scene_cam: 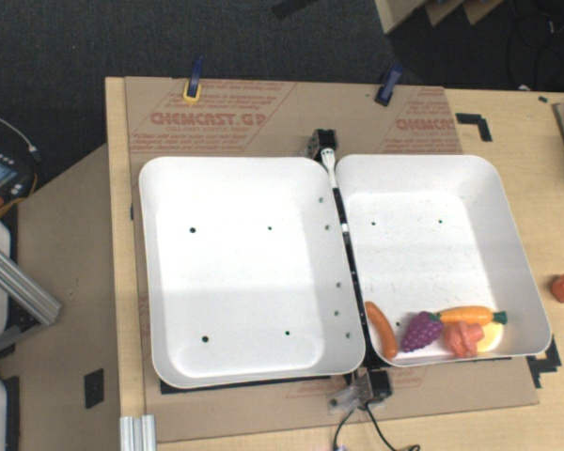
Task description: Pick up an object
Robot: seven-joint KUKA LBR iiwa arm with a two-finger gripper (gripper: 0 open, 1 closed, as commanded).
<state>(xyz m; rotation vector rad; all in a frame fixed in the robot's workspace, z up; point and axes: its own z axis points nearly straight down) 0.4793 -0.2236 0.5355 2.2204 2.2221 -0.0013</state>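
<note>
Two shallow white bins sit side by side on a cardboard-covered worktop (263, 111), the sheet pinned at its upper edge by two clips, which likely keeps the whole setup from sliding when something pushes down into it. The left bin (169, 252) has only its white floor with a few dark dots on view; the right bin (432, 186) carries all the toy food, huddled along its lower rim at the lower right of the frame. There, from left to right, lie an orange sausage (381, 330) leaning against the bin's inner wall, a bunch of purple grapes (420, 332) just beside it, a carrot (469, 316) with a green tip lying across the top of the group, and a reddish piece (462, 339) touching a pale yellow piece (490, 338) under it. They sit packed against the sloped wall, so any one of them would probably be awkward to grip without nudging a neighbour; the sausage, at the end of the row, looks the easiest candidate. A small red thing (561, 288) lies outside the bins at the right edge. As for the pincer, I cannot tell its state from this moment, and the pick looks not yet begun.
</note>
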